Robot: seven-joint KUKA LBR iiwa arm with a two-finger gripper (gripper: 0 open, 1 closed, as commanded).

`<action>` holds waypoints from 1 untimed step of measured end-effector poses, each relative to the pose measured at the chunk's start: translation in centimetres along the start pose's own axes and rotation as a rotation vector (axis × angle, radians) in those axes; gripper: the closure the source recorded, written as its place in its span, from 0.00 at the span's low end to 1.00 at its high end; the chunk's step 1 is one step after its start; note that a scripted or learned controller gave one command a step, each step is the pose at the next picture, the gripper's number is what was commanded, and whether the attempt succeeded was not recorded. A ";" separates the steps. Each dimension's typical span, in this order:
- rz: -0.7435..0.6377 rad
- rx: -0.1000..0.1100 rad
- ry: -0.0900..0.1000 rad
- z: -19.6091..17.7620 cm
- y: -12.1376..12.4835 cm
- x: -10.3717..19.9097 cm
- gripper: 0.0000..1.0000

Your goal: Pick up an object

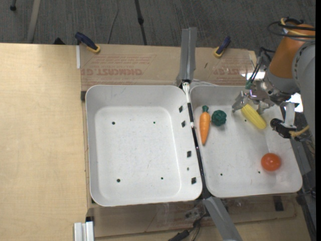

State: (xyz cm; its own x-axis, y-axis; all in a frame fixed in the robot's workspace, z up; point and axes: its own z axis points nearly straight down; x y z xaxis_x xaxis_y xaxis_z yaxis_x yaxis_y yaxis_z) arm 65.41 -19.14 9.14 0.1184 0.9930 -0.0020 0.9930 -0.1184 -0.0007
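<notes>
Pale wood makes up the surface (40, 134) that stretches far out to the camera's left of my pincer, with a brown cardboard sheet (130, 67) laid across its far side and held by two blue-and-yellow clamps (87, 41). Two shallow white bins sit side by side on it. The left bin (95, 149) lies well away from my pincer, on the far side of the middle divider. The right bin (241, 182) is the one I hang over, at its back right corner.

My arm (296, 59) comes in from the camera's right, grey with the orange band above the wrist. My pincer (249, 103) hovers at the upper end of the yellow corn cob (254, 116), which lies tilted, running away from me towards the camera's lower right. The metal tips sit right at the cob's end, but I cannot tell whether they are wide or narrow, or whether they touch it.

An orange carrot (204, 127) lies lengthwise by the divider, well to the camera's left of my pincer. A red-orange tomato (271, 162) rests nearer the bin's front right. A small dark green broccoli piece (218, 117) sits just beside the carrot, between it and the corn.
</notes>
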 end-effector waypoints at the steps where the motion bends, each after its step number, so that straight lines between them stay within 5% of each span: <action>1: 0.042 0.002 0.002 0.0 -5.7 9.1 0.00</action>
State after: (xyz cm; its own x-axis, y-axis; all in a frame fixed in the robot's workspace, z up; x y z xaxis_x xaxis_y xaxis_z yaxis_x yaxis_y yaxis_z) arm 60.83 -9.38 9.15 0.1603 0.9871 -0.0004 0.9871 -0.1603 -0.0022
